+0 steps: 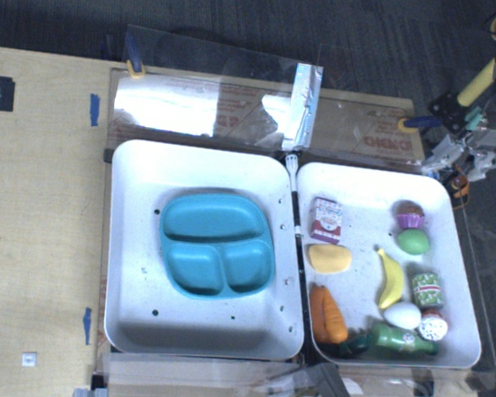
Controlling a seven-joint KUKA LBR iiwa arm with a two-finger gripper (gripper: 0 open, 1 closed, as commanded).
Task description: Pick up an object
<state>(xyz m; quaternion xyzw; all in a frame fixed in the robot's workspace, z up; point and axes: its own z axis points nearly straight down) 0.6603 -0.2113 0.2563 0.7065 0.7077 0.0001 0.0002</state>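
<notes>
Two white bins sit side by side on the tabletop; the right bin (466, 260) holds the toys. Jaws (463, 167) hover beyond its far corner, state untellable. Best target, I'd judge: the banana (390, 281), lying apart from neighbours.

The tray (217, 243) lies in the left bin (128, 251); the banana (390, 281) in the right bin (368, 188).
</notes>
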